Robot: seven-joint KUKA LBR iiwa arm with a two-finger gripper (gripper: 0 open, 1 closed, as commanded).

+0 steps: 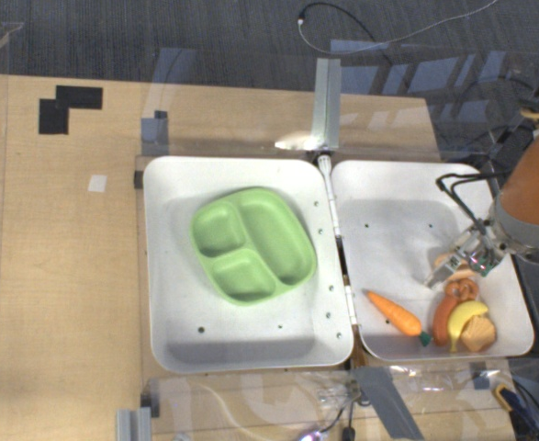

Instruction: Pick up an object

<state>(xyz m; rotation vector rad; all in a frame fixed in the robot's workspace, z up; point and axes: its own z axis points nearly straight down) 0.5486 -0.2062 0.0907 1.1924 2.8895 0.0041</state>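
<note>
Carrot (394, 311): orange, tapered, green stem end.

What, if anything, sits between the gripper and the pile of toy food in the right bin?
Nothing visible. The gripper hangs just above the pile of toy food in the right bin's near right corner, with bare white floor between. The carrot lies off to the pile's left.

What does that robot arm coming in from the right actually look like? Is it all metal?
The arm shows a rounded orange band above a grey wrist. Black cables loop out beside it. At its tip sits a small gripper of silvery metal parts with thin jaws. Whether the casing is metal cannot be told.
</note>
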